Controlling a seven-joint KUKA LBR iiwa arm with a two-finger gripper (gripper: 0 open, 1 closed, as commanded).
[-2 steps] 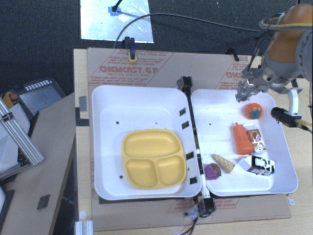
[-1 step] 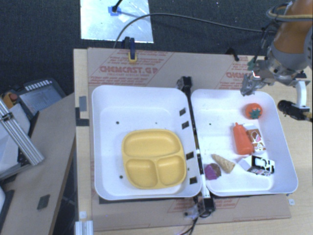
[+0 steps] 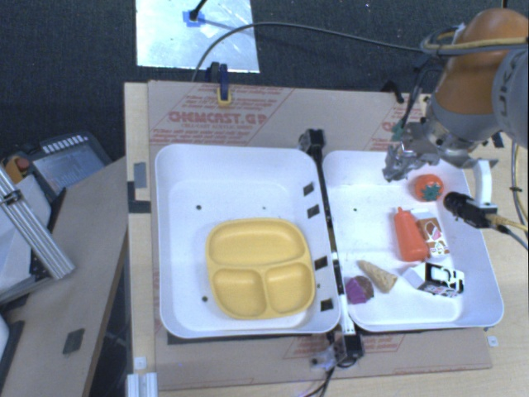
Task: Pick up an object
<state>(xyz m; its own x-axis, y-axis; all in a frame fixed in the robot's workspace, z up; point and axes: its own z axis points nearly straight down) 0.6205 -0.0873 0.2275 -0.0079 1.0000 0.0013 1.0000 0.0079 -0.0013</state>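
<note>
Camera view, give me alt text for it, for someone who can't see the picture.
A grey and orange robot arm's gripper hangs over the far end of the right bin, beside a toy tomato, an orange bottle and other small toys. The left bin holds a yellow divided tray.

The arm (image 3: 483,64) runs off the right edge, its base unseen.
</note>
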